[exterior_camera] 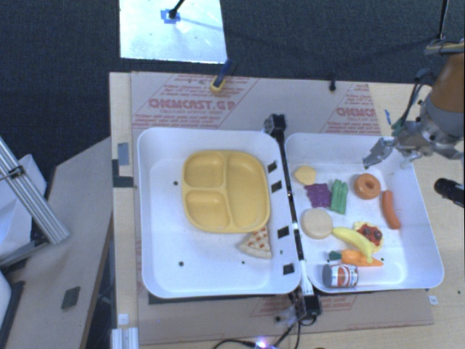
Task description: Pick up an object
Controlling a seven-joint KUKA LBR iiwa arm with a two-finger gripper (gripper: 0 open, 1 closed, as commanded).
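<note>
Gripper [389,153] hangs over right bin's [429,224] far edge, fingers spread, nothing between them | donut [368,186] just below it, sausage [390,209] beside | banana [354,239], can [340,275] nearer front | left bin [156,195]: yellow tray [224,190], pizza slice [256,243]

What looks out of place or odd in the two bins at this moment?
The pizza slice lies in the left bin, on the bin floor beside the yellow plate, apart from the other toy food, which is all in the right bin. The can there lies on its side. Nothing looks spilled or broken.
</note>
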